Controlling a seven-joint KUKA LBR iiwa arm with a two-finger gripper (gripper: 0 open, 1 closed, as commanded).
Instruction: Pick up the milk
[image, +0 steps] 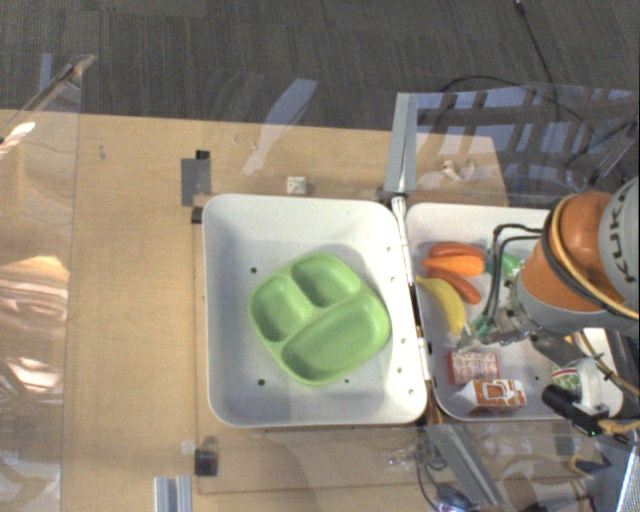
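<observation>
the wooden bench top (120, 300) is light tan and lies under clear panels that carry glare, strongest at its left edge. beyond its far edge runs dark grey ribbed carpet (250, 50). a grey metal post (401, 140) stands at the bench's far side. black cables (560, 110) trail right of that post.

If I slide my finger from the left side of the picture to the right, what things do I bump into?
Green divided plate in the left bin → yellow banana in the right bin → small red-and-white carton → the arm's orange band.
</observation>
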